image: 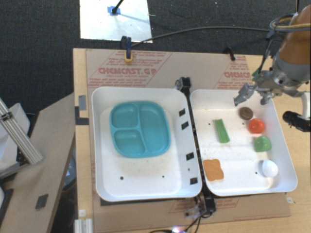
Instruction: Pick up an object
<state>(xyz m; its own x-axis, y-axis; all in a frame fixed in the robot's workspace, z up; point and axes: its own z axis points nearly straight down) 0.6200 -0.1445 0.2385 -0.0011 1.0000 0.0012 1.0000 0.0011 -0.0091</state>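
A brown object (246, 113) lies in the right bin (233, 186), beside a red one (256, 125). The gripper (253, 95) hovers just above it, apparently open and empty, so the grasp and lift remain undone.

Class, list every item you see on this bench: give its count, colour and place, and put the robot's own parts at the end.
Bins: two, white, side by side on the bench.
Tray: one, teal, three compartments, in the left bin.
Stick: one, green, middle of the right bin.
Brown piece: one, round, right bin's far side, just below the tool.
Red ball: one, beside the brown piece, nearer the camera.
Green lump: one, below the red ball.
White egg: one, right bin's near right corner.
Orange piece: one, flat, right bin's near left corner.
Arm: one, grey with orange band, from the right.
Tool: one, two fingers, open, holding nothing, above the right bin's far edge.
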